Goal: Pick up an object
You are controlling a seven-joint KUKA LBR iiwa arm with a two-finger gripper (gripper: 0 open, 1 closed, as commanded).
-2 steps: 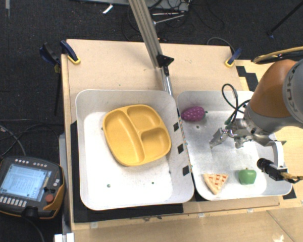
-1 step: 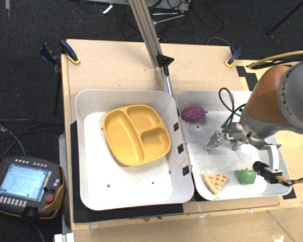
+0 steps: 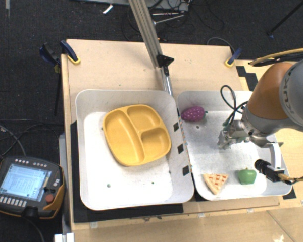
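In the right bin lie a purple bunch of grapes at the back left, a pizza slice at the front, and a green pepper to its right. My gripper hangs over the middle of that bin, pointing down, above bare bin floor between the grapes and the pepper. Nothing shows between its fingers.
The left bin holds a yellow divided plate. A metal pole slants down to the bins' back edge. A teach pendant lies on the floor at the left. Blue-yellow clamps sit at the bench corners.
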